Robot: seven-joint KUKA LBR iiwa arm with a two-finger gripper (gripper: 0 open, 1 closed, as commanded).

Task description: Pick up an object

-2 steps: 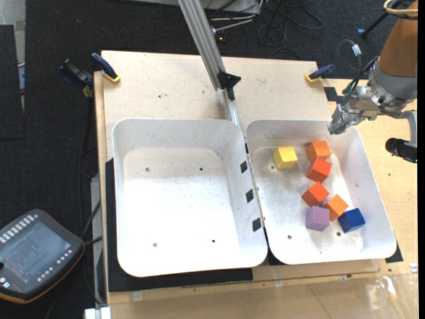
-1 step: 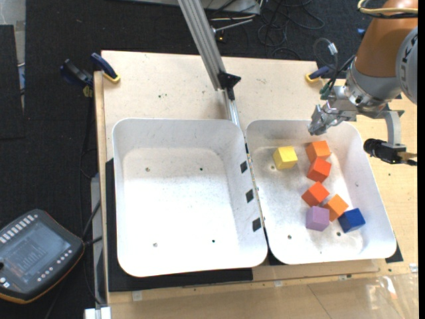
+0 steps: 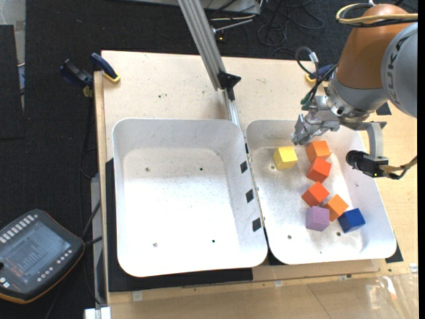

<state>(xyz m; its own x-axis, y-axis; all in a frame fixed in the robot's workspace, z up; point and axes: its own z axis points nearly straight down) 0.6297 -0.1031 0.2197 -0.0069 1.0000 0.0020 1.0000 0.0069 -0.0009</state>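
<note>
Counting blocks below the fingers (image 3: 304, 135): four orange (image 3: 319, 169), one yellow (image 3: 285, 157), one purple (image 3: 317, 218), one blue (image 3: 351, 220). Whether they gaped, I couldn't tell.

Pale beige speckled wooden benchtop (image 3: 166, 85), dark black floor (image 3: 53, 18) around it, tangled black cables (image 3: 292, 5) beyond the bench's far edge, grey handheld control pendant (image 3: 33, 254) on the floor by its near left corner

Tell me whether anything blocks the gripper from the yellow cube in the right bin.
Nothing visible does. The gripper hangs just right of and above the yellow cube, with bare bin floor between them. The nearest orange cube sits to the gripper's other side.
</note>
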